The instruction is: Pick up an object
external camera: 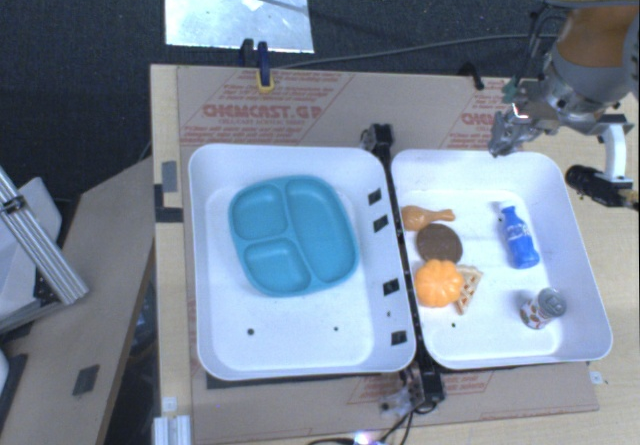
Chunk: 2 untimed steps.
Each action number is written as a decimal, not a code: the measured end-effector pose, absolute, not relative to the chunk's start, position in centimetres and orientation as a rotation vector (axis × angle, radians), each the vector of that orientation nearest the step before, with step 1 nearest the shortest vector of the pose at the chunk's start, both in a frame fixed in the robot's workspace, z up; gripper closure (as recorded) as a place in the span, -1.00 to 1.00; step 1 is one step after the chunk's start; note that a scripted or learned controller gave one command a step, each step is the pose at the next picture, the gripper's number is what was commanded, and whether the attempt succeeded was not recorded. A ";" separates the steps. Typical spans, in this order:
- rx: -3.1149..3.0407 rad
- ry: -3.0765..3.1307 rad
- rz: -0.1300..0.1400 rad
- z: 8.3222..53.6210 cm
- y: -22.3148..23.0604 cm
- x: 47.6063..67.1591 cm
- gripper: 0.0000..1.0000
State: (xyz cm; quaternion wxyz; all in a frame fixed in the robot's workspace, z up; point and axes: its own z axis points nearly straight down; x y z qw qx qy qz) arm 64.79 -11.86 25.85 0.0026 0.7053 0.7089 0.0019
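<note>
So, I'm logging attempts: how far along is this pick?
Nothing looks picked yet. The gripper hangs over the far rim of the right bin. The blue bottle, chicken leg, orange pumpkin and small can all lie in the bin. Descent, grasp and lift remain.

blue divided plate [293, 234] in left bin [215, 333], foil sheet [200, 3]

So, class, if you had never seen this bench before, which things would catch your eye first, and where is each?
Probably the blue divided plate, alone in the left bin. Next, the cluster in the right bin: an orange pumpkin beside a brown disc and a chicken drumstick, with a blue bottle further right. The gripper hovers above that bin's far edge.
</note>
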 end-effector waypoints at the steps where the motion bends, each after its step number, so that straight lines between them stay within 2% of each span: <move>1: 2.211 2.230 0.003 26.2 -6.9 64.2 1.00; 2: 2.211 2.232 0.003 26.4 -2.2 63.0 1.00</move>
